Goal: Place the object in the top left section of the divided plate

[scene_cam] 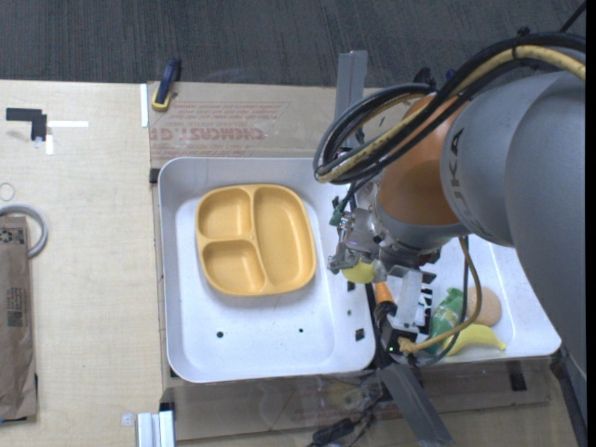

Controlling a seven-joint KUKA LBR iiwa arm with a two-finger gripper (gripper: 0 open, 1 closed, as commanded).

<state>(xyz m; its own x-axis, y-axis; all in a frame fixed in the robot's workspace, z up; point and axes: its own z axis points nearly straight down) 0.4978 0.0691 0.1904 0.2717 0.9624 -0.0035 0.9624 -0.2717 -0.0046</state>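
Note:
The yellow divided plate lies in the left bin. It has two small sections on its left and one long section on its right. Its top left section holds nothing. My gripper hangs over the wall between the two bins, just right of the plate. It is shut on a small yellow object that shows at the fingertips. The grey arm with its orange band covers much of the right bin.
In the right bin lie a banana, a green item, a tan round item and an orange piece. Cables loop above the wrist. A cardboard sheet lies behind the left bin.

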